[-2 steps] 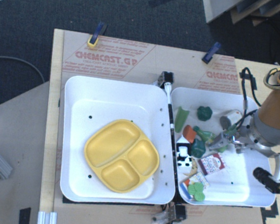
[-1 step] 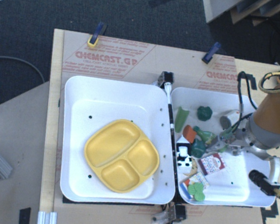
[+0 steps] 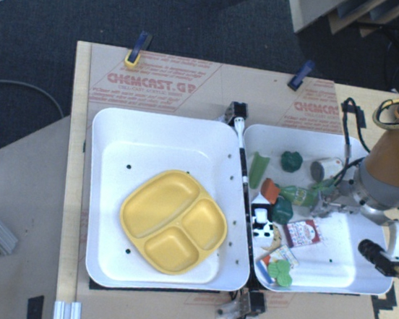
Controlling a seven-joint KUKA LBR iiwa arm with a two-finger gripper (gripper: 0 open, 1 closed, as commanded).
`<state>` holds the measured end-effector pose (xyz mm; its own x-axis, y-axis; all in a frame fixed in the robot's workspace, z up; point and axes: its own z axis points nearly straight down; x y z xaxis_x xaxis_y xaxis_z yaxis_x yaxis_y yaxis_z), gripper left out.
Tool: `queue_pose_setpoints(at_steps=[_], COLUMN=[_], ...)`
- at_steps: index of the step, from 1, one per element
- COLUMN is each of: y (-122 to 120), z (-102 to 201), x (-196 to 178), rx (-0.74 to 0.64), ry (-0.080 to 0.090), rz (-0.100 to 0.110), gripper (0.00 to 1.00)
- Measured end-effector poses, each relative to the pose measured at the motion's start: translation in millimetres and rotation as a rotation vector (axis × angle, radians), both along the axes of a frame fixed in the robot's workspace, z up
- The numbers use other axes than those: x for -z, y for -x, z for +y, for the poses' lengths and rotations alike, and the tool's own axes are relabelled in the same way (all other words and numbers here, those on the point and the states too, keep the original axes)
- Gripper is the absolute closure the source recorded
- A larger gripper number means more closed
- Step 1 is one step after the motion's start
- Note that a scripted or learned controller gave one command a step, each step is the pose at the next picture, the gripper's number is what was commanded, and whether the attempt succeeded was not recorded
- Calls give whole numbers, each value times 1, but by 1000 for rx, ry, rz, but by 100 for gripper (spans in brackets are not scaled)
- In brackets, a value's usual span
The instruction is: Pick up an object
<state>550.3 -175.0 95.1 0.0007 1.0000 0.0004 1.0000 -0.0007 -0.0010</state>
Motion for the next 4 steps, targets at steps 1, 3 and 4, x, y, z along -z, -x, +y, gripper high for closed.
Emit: queue_pose_setpoints(at_steps=[1, 3, 4], y=[9, 15, 11], z=[-4, 0, 47], x=[-55, -132, -130], rx=[1, -2, -6], ry=[4, 3, -2], rz=[-7, -7, 0], gripper=[100, 100, 100])
